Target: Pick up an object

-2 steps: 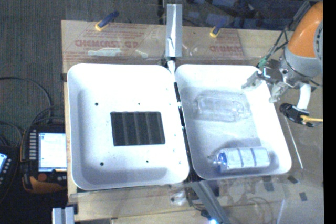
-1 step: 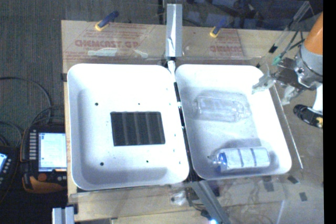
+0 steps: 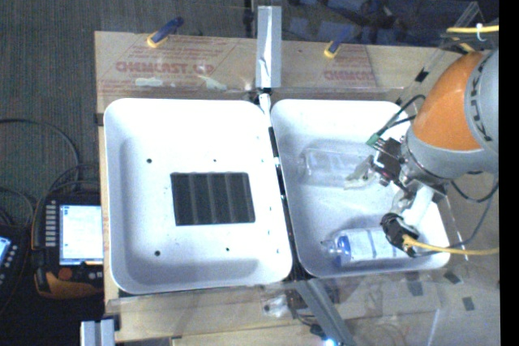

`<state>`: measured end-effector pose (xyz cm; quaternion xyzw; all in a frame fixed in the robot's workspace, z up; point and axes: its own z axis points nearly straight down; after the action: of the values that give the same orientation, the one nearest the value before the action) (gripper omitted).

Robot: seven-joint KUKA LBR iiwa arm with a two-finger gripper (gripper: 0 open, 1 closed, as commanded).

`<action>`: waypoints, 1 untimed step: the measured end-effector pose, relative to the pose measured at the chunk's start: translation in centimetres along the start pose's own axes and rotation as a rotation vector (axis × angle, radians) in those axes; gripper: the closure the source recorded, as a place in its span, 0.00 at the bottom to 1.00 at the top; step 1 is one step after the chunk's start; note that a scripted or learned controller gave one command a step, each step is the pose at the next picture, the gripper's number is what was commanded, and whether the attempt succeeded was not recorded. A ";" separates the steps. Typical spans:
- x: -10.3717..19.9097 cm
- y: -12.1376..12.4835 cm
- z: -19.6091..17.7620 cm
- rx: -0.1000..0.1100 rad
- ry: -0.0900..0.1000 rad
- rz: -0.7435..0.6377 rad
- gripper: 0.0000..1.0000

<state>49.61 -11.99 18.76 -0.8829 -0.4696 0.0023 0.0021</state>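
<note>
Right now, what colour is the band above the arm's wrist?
Orange band, seen best in the camera view from above.

Red "CHEMCAST" print, upside down, on brown backboard; rest illegible.

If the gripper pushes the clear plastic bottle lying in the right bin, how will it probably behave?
The clear plastic bottle lies on its side, so it would probably roll. It looks see-through and empty, so likely light and easily dented. Its smooth wall may slip between the fingers of the gripper.
</note>
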 end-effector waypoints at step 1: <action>-2.9 6.6 -6.9 -0.006 -0.001 -0.177 0.00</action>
<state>53.46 -18.11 25.59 -0.8380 -0.5456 0.0013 -0.0005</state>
